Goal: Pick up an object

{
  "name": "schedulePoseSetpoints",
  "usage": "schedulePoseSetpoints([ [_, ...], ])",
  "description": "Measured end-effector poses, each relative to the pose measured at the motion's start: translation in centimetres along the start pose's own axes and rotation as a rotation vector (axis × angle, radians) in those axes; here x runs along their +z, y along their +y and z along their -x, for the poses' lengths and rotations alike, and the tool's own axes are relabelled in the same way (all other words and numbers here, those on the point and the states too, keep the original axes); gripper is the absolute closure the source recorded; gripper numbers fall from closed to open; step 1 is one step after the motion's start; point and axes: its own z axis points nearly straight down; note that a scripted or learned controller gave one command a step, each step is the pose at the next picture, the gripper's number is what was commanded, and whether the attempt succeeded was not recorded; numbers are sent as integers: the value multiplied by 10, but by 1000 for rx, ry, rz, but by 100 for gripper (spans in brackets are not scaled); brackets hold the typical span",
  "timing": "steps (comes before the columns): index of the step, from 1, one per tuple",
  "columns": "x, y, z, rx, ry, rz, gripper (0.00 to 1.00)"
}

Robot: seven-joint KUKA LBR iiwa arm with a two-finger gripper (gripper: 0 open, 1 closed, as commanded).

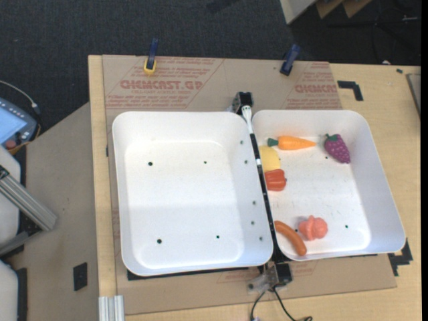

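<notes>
- Lying in the right bin (374, 179) are six small toy foods, any of which could serve as the object to pick up: one carrot (292, 142), one bunch of purple grapes (338, 148), one yellow piece (269, 158), one red pepper (275, 179), one sausage (291, 238) and one pink piece (313, 228).
- Carrot and grapes sit toward the bin's far edge, well apart from the near pair.
- Yellow piece and red pepper touch each other and press against the bin's left wall, where it meets the left bin (134, 199).
- Sausage and pink piece lie just beside each other near the bin's near-left corner.
- Grapes look like the easiest choice, in my judgement: they stand free of walls and neighbours, so fingers could close across them without nudging anything.
- Carrot would also do, if gripped across its narrow body, not along its length.
- Pieces crowded against the left wall look riskier, since one finger would have little room between toy and wall.
- State of the pincer: I cannot tell, since the picture gives nothing to judge it by.
- Two bins sit side by side on one cardboard sheet (200, 79) covering the bench.
- Two clamps hold the sheet's far edge: one yellow clamp (151, 63) and one blue clamp (290, 60).
</notes>
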Motion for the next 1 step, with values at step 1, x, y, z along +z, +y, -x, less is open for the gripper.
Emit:
schedulePoseSetpoints([
  [1, 64, 59, -2, -2, 8, -14, 100],
])
